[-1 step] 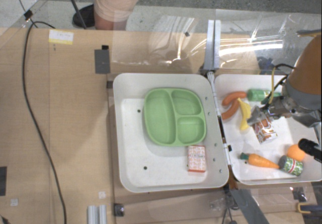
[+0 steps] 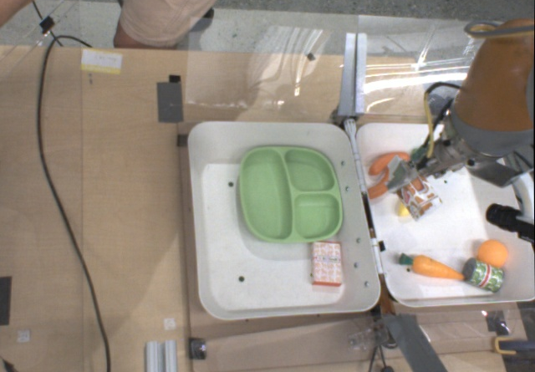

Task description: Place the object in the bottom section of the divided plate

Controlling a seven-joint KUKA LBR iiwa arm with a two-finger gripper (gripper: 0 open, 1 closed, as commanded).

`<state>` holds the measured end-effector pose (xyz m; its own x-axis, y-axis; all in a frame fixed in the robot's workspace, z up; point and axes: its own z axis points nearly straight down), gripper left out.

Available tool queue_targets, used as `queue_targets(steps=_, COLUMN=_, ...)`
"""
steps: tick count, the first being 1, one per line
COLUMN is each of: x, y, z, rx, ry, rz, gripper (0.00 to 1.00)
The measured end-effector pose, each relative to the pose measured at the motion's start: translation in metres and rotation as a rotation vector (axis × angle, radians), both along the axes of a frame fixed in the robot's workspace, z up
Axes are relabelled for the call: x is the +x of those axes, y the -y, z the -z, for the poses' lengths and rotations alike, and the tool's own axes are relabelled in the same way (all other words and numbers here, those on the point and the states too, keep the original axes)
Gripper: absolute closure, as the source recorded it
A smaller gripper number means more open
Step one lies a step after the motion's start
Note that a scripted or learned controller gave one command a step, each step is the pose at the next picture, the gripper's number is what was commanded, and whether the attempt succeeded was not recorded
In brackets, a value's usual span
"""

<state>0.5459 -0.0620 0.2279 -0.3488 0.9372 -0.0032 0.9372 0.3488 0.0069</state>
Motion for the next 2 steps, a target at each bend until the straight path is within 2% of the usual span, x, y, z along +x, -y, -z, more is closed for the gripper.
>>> queue_targets(steps=1, x=0.017, y=-0.076, z=-0.02, rx=0.001, ry=-0.002, rz=0.041, gripper=1.0)
queue_targets(steps=2, x=0.026, y=-0.126, z=-0.021, rx=0.002, ry=-0.001, rz=0.014, gripper=1.0)
